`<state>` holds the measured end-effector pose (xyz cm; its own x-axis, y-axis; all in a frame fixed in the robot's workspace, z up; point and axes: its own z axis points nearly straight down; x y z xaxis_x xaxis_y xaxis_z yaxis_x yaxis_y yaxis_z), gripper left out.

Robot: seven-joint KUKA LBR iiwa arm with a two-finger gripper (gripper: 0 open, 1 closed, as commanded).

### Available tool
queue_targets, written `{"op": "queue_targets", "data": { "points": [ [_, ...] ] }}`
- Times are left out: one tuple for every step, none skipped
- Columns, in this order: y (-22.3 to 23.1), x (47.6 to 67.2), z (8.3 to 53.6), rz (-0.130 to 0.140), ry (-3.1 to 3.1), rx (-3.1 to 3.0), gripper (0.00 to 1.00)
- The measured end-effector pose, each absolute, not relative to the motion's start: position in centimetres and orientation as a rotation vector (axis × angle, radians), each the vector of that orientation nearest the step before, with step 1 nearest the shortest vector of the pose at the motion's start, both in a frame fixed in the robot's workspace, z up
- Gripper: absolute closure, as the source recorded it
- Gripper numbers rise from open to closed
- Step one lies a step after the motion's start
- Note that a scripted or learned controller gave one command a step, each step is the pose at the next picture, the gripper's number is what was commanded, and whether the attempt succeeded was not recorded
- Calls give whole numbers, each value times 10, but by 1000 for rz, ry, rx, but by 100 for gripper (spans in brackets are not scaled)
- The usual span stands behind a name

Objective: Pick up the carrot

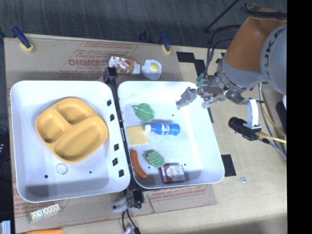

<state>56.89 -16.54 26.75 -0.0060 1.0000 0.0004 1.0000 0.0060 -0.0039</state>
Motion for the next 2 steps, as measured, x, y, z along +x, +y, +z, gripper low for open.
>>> {"op": "queue_targets", "data": {
  "points": [
    [-102, 578, 153, 6, -2283, -2152, 0],
    [-100, 514, 96, 5, -2011, -2406, 0]
  ]
}}
